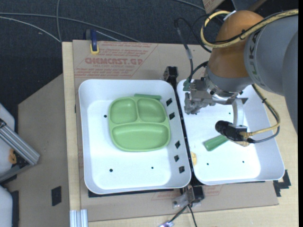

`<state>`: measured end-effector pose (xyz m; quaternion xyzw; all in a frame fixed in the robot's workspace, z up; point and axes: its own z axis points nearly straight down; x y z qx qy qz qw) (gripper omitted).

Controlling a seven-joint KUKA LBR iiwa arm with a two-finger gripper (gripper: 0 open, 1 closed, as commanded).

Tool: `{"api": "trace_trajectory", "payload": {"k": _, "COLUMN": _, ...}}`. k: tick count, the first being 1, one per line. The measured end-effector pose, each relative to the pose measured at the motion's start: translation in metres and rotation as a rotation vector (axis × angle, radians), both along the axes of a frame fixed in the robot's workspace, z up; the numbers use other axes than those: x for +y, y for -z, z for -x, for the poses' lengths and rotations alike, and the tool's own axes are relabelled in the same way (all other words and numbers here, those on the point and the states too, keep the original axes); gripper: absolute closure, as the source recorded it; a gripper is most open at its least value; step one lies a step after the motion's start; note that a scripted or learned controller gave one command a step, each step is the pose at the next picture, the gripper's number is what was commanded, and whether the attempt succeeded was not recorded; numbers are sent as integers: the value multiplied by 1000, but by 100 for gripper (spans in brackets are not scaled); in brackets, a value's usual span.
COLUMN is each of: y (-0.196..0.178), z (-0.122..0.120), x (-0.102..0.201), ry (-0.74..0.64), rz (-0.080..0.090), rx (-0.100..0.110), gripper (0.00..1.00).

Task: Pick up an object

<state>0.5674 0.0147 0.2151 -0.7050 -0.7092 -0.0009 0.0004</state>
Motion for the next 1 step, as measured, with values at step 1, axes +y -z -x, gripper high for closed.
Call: {"api": "trace_trajectory", "payload": {"k": 1, "y": -14, "z": -4, "x": 59, "ry": -1, "rz": -1, "rx": -2, "gripper": 100}}
